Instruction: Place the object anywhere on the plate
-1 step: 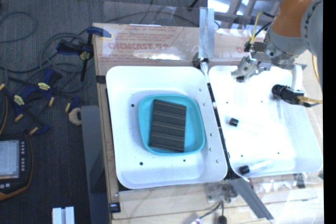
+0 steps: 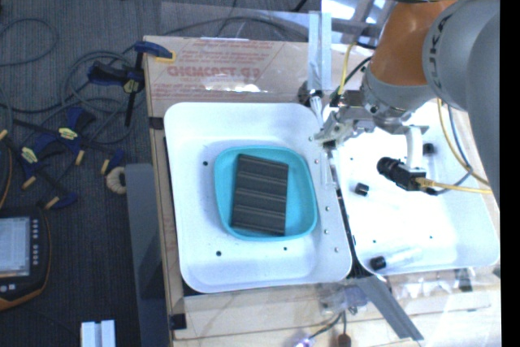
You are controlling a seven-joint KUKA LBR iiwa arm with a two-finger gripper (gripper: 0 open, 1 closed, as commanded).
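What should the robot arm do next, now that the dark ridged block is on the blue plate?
Probably just lift up and away to the right. The dark ridged block already lies flat on the blue plate in the left bin, so the job looks done. The tool sits over the bins' shared edge, apart from the block, so backing off shouldn't disturb it.
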